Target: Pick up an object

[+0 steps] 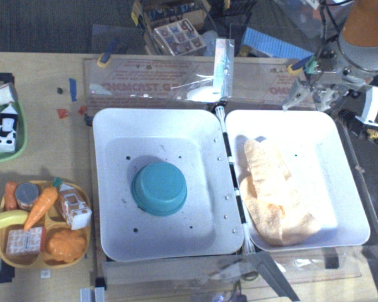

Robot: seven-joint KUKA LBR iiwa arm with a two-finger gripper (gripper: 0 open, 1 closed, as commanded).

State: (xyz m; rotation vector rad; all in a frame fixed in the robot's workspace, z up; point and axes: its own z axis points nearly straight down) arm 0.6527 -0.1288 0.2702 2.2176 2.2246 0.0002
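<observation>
A teal bowl (159,188) lies upside down near the middle of the left bin (113,131). A pale yellow cloth (274,190) is crumpled along the left and front part of the right bin (340,168). The gripper (312,96) hangs at the back edge of the right bin, under the orange-banded wrist (364,24) at the top right, well apart from the cloth and the bowl. Nothing shows between its fingers.
A clear plastic panel (176,83) stands behind both bins. On the left bench sit a yellow tray (82,197) of toy food and a green dish (19,140). Boxes and cables clutter the floor behind.
</observation>
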